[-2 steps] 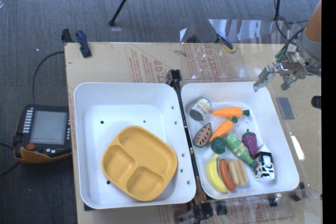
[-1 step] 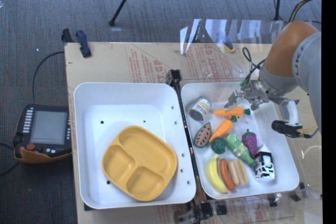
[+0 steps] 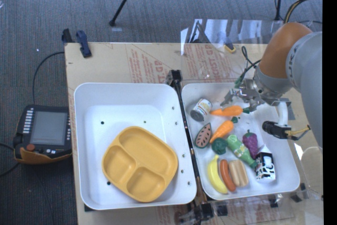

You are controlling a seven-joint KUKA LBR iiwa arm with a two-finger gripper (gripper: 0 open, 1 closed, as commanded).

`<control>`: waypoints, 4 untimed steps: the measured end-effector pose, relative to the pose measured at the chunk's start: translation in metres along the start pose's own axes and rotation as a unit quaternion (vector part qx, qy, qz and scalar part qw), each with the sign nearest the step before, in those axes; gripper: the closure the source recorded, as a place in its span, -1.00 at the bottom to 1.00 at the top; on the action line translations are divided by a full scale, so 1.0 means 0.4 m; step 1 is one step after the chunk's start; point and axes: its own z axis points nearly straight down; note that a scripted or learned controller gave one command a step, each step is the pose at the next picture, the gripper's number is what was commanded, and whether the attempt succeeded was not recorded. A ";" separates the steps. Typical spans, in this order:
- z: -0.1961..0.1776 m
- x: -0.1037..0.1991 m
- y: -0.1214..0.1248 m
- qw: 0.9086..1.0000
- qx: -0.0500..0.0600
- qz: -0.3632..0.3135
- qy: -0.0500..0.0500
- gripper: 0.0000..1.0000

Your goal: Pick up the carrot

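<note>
Two orange carrots lie in the right bin point(image 3: 293, 168). One carrot point(image 3: 227, 111) lies nearly level near the bin's back, its green top pointing right. The other carrot point(image 3: 224, 130) lies slantwise just below it, green top up and to the right. My gripper point(image 3: 244, 99) hangs low over the back of the right bin, right above and slightly right of the upper carrot's green end. Whether it touches that carrot cannot be made out. The grey arm with its orange band comes in from the right.
Around the carrots are a tin can point(image 3: 200, 109), a watermelon slice point(image 3: 203, 135), a green vegetable point(image 3: 240, 146), a purple one point(image 3: 250, 143), a banana point(image 3: 214, 175), a hot dog point(image 3: 232, 174) and a milk carton point(image 3: 265, 167). The left bin point(image 3: 87, 113) holds a yellow divided plate point(image 3: 139, 163).
</note>
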 end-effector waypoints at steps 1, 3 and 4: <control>-0.001 0.026 -0.033 0.996 0.000 0.084 0.000 -1.00; 0.005 0.159 -0.125 0.995 0.018 0.102 0.004 1.00; -0.228 0.316 -0.101 0.969 0.012 0.247 0.001 1.00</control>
